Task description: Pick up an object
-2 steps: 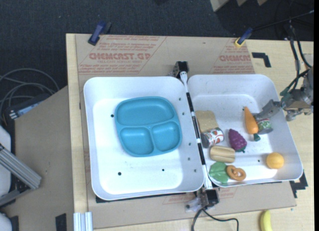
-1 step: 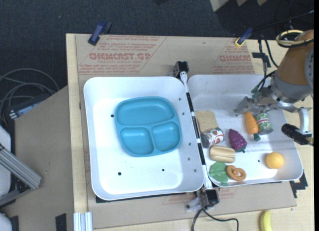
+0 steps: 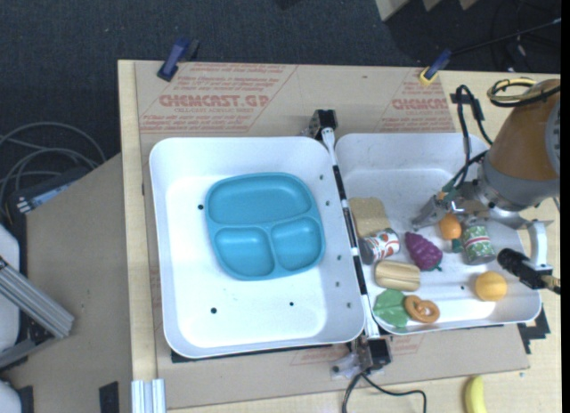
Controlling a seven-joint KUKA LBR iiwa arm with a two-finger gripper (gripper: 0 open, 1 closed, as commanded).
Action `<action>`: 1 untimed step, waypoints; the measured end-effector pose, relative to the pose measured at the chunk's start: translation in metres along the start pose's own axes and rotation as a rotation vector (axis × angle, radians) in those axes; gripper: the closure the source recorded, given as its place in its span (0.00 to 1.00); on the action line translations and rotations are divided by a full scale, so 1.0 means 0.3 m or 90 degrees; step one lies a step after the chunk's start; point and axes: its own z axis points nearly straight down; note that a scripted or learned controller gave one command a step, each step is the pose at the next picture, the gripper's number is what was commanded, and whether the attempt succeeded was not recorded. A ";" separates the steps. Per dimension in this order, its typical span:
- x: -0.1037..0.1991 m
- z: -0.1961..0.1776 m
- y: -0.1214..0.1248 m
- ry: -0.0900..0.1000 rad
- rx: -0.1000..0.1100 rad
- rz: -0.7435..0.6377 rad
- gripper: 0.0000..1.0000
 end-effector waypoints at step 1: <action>-0.001 -0.034 0.002 -0.001 -0.001 0.000 1.00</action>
